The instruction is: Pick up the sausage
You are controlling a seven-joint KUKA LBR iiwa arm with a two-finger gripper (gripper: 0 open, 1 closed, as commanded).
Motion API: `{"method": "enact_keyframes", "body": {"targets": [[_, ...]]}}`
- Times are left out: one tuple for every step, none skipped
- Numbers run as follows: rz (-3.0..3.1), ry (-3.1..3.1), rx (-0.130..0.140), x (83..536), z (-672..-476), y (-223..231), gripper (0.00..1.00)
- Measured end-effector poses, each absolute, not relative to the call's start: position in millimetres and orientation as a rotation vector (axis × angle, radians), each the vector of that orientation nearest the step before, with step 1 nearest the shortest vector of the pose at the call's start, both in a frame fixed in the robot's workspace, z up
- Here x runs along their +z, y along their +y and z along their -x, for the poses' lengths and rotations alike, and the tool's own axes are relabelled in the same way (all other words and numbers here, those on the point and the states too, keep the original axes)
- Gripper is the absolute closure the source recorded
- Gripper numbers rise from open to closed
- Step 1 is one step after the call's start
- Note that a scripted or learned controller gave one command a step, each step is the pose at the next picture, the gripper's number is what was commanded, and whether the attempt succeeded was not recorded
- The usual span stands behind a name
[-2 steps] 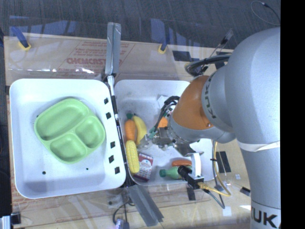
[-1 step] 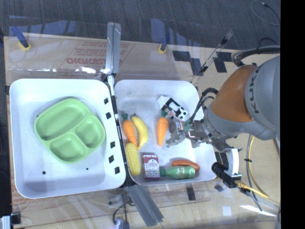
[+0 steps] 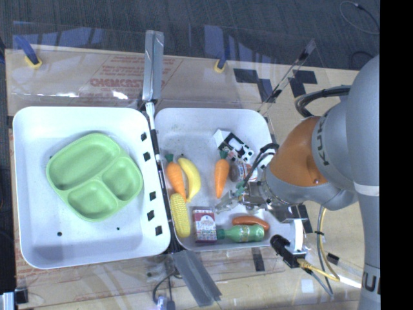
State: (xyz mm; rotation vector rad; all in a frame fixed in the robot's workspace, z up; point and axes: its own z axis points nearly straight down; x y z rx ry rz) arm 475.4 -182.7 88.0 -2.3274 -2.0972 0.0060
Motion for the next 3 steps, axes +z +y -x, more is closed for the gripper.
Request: {"method": "enact_keyframes", "body": {"targets": [[2.319,-2.095,0.014,93.8,-474.0,-183.0,1.00],[2.318,-2.095,0.014,93.8,-474.0,-182.9,0.00],[2.308,-2.094,0.020,99.4,-472.7,-182.6,1.00]]}}
